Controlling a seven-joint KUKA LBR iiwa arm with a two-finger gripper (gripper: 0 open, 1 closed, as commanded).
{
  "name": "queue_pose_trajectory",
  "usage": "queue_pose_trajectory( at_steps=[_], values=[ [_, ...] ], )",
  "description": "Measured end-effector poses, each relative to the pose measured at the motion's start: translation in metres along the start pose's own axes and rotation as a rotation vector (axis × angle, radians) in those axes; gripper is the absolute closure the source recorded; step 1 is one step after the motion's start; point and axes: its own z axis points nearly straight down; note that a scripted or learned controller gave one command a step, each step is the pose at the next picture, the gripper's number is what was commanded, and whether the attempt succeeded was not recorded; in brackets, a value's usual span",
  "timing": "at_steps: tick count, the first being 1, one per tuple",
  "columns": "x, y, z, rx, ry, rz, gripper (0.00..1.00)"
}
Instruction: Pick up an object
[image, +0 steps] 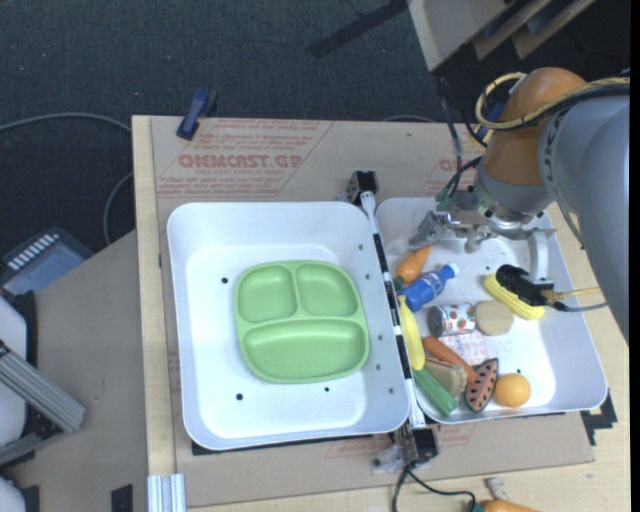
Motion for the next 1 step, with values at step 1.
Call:
queue_pose_trajectory(
  at_steps=[1],
  values=[
    [0.0137,0.0176,0.0188,0.003,-0.001,0.001,0.0]
  ],
)
